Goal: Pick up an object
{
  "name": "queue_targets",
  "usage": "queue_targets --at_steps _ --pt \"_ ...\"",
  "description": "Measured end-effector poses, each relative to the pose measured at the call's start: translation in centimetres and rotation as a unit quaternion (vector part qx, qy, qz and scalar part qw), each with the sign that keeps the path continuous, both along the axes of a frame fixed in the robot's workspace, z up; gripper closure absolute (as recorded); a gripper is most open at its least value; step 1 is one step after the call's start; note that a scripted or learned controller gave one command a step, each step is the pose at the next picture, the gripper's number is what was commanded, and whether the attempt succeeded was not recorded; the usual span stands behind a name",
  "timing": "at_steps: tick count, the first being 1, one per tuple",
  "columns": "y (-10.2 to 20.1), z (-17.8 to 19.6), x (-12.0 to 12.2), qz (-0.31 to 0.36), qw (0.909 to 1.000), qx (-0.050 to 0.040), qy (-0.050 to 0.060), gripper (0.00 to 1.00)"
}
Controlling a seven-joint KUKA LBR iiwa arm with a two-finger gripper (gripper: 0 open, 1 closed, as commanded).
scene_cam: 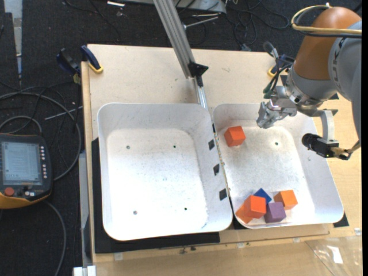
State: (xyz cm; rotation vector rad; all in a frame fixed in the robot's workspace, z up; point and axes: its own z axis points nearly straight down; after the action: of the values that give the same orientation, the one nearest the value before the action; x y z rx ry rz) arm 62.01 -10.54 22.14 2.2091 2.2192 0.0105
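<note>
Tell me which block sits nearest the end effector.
The lone orange block in the right bin's upper part, just left of the end effector; the others cluster at the bin's near edge.

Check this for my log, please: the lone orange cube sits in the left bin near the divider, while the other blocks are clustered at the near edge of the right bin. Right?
Not quite. The camera view shows the lone orange cube in the right bin, near the divider, not in the left one. The rest holds: the other blocks are clustered at that same bin's near edge.

No readable text anywhere, handheld control unit (22, 168) at the left shows a lit screen, its contents too small to read
</note>
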Motion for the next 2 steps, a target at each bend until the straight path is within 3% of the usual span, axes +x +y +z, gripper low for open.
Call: queue_targets --at_steps 1,2 --pt "4.31 0.67 1.68 0.001 1.0000 0.0008 0.004 1.00" --pt "4.03 0.58 1.55 -0.001 1.0000 0.0005 0.006 0.00"
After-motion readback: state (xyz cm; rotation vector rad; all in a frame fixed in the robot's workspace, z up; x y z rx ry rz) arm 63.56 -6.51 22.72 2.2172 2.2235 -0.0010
